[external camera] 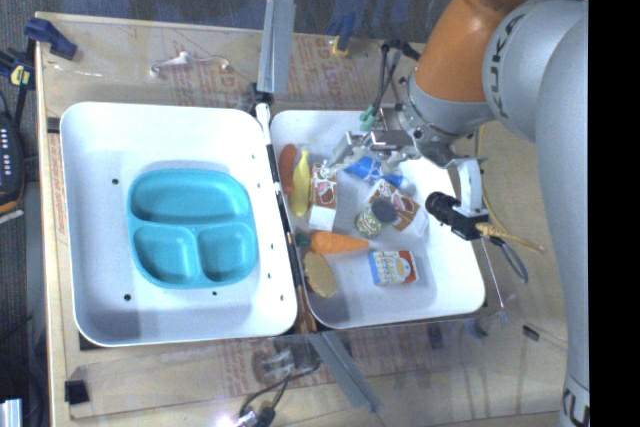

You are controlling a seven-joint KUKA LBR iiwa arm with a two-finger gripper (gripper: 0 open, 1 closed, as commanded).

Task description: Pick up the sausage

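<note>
Grey arm (540,45) (lettered KUKA), sausage (288,164) beside banana (300,183)

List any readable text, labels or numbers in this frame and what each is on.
"KUKA": partly legible grey lettering on the arm's upper link, beside the orange band.
"KU": partial letters on the arm's body at the lower right, cut off by the frame.
Food packets in the right bin: printed labels, too small and blurred to read.
Blue tray: no text visible.

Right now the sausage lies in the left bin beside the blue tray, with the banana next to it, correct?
Not quite. The camera view shows the sausage in the right bin, against its left wall, with the banana next to it. The blue tray sits in the left bin.
</note>
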